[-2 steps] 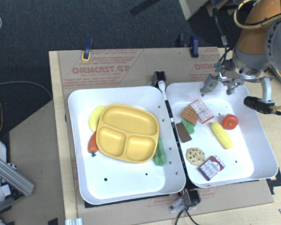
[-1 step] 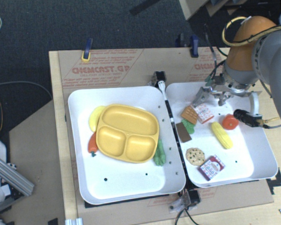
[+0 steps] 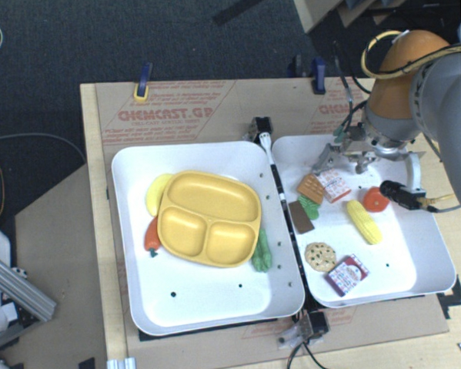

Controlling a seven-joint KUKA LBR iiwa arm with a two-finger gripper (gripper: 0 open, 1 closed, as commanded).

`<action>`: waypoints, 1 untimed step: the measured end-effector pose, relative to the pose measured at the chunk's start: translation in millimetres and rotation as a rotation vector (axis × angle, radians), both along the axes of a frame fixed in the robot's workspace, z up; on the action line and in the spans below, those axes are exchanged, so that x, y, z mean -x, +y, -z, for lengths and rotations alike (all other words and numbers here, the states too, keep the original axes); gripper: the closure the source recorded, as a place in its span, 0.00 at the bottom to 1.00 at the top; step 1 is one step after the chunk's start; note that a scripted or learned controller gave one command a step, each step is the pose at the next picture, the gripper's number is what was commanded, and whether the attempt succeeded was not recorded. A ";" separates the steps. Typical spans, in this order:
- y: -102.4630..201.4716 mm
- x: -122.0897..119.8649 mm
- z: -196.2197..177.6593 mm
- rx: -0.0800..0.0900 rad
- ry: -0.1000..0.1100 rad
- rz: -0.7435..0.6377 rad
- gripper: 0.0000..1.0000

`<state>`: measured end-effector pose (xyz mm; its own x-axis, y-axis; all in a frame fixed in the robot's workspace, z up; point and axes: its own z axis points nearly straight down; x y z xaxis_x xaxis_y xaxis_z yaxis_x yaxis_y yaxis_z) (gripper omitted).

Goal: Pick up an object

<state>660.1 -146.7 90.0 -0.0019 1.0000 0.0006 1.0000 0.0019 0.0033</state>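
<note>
Atop a brown board bench (image 3: 211,104) w/ red print, blue clamps at the rear edge, dark carpet behind. Two white bins side by side. Left bin (image 3: 143,277): yellow divided tray (image 3: 209,218), carrot (image 3: 152,236) at its left, green leaf (image 3: 262,254) at its right. Right bin (image 3: 427,262): corn cob (image 3: 364,221), tomato (image 3: 376,201), cookie (image 3: 320,256), red packet (image 3: 347,275), cracker (image 3: 312,189), white packet (image 3: 335,186). Gripper (image 3: 351,156) hangs over the right bin's rear, near the white packet; open or closed, can't tell.

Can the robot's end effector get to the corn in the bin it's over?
Probably yes. The end effector hangs over the right bin, and the corn lies just below it with open top and bare floor around; only the tomato sits close.
</note>
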 end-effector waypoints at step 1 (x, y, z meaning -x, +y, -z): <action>1.0 -3.3 -14.0 0.002 -0.013 -0.003 1.00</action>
<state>663.3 -145.7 104.0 -0.0049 1.0000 -0.0020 0.9999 0.0050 0.0164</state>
